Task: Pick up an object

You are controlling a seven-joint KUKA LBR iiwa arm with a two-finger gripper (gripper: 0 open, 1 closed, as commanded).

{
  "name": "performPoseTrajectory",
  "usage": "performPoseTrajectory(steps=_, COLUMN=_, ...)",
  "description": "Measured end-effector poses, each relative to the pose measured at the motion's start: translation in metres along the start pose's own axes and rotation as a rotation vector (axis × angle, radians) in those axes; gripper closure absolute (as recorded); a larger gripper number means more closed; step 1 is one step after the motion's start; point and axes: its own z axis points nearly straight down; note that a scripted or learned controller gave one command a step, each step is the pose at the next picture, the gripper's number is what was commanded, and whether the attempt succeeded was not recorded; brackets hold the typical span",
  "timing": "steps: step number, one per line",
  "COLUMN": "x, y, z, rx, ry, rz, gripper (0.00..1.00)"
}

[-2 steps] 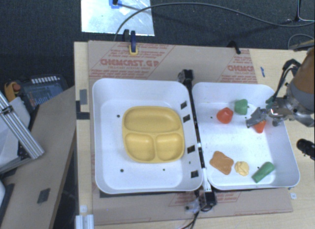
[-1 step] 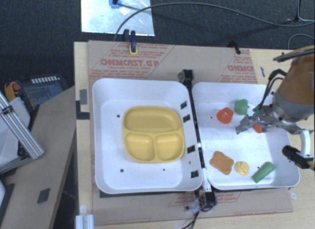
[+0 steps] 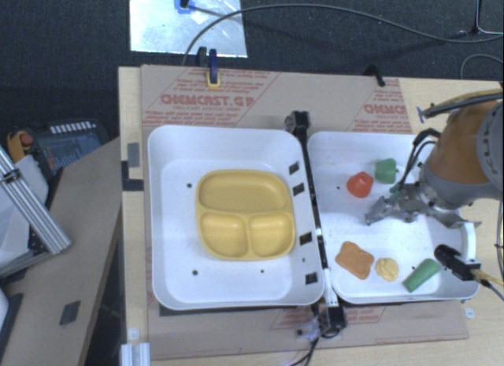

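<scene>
On the left side of the bench, the left shallow white bin (image 3: 165,223) holds a yellow plastic divided tray (image 3: 244,215) with three compartments, lying flat and roughly centred. None of the small items are in it, so it looks like the place where picked things would be dropped rather than a target itself.

Across the black hinged divider (image 3: 309,215) between the bins, the right shallow white bin (image 3: 335,148) carries the loose pieces, scattered well apart from one another, which leaves room for fingers to come down around any single one. Along the near edge lie an orange bread-shaped toy (image 3: 354,260) and, just beside it, a small pale yellow lumpy toy (image 3: 387,269). Higher up sits a red rounded toy (image 3: 360,184), likely a tomato or pepper, with a green rounded toy (image 3: 385,170) near it. A green cylindrical toy (image 3: 421,275) lies tilted near the bin's near right corner.

The grey metal two-finger gripper (image 3: 379,212) hangs low over bare bin floor between the red toy and the orange one, touching neither. Its fingers look spread somewhat, with nothing between them. The red toy is the nearest candidate: small, smooth and rounded, so it may roll or squirt out if pinched off-centre.
</scene>
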Motion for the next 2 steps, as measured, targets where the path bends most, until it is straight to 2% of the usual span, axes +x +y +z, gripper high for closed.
performPoseTrajectory(steps=1, x=-0.001, y=0.002, z=-0.014, rx=-0.007, ry=-0.003, rz=0.0, gripper=1.0)
performPoseTrajectory(steps=2, x=-0.008, y=0.002, z=-0.06, rx=-0.008, ry=-0.003, rz=0.002, gripper=1.0)
